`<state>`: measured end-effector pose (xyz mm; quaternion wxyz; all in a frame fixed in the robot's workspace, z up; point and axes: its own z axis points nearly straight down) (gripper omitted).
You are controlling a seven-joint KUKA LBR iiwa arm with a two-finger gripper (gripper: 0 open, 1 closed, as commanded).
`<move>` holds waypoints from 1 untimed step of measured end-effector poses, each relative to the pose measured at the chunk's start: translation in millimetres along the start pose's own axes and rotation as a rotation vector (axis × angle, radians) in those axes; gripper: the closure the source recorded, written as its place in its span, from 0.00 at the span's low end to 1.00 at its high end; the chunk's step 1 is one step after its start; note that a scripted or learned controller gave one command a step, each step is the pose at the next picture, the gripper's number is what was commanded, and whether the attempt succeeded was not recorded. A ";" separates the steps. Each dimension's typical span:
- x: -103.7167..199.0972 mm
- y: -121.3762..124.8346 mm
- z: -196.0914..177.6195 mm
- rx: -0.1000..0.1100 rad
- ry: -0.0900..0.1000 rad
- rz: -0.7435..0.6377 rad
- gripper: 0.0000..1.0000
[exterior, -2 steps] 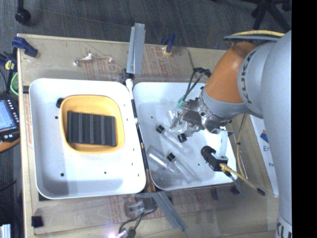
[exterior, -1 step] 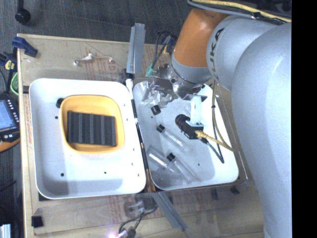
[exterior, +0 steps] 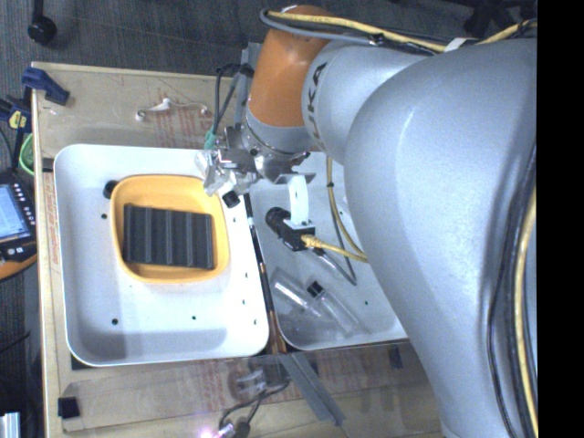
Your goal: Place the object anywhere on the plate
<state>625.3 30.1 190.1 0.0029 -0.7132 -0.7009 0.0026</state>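
Overhead, the gripper [exterior: 222, 173] hangs at the upper right rim of the yellow plate [exterior: 121, 210] in the left bin [exterior: 164, 336]; its grip cannot be told.

Black capital letters run down the grey arm [exterior: 429, 181] just below its orange band [exterior: 283, 76]; they are seen at a steep angle and partly cut off, and they read as part of "KUKA". The handheld device [exterior: 13, 217] at the left edge has a lit screen, but its writing is too small to read.
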 end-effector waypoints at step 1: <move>0.0 0.1 -0.3 0.000 0.000 0.000 0.00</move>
